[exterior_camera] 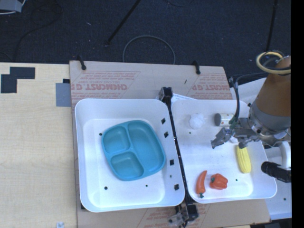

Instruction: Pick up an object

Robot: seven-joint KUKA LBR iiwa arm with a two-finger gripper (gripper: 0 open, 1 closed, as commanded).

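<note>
End effector (227,137) hangs low in the right bin (266,191), in the middle part of its floor, and I cannot tell if it is apart or together, because it is small and dark against the white. Nothing can be seen held in it, so I think the job is at the reaching step, before any grab. 5 things lie in that bin. The yellow corn (243,158) is just beside the end effector, on the side nearer the arm. A small white lump (196,121) and a grey cylinder (217,119) sit near the far side. A red chili (202,182) and a little red and orange pepper (218,181) lie close to the near wall. The corn looks like the best one to go for, I think, as it is closest. The next move would need the end effector to slide over the corn, line up across its thin side, go down and squeeze. The corn is long and round, so it could roll away. There is bare white floor around the end effector, so it has room to turn. The chili and pepper are close to the wall, so a grab there would be tight. The left bin (90,194) has a blue plate (133,148) with 3 parts in it, well apart from all this.
</note>
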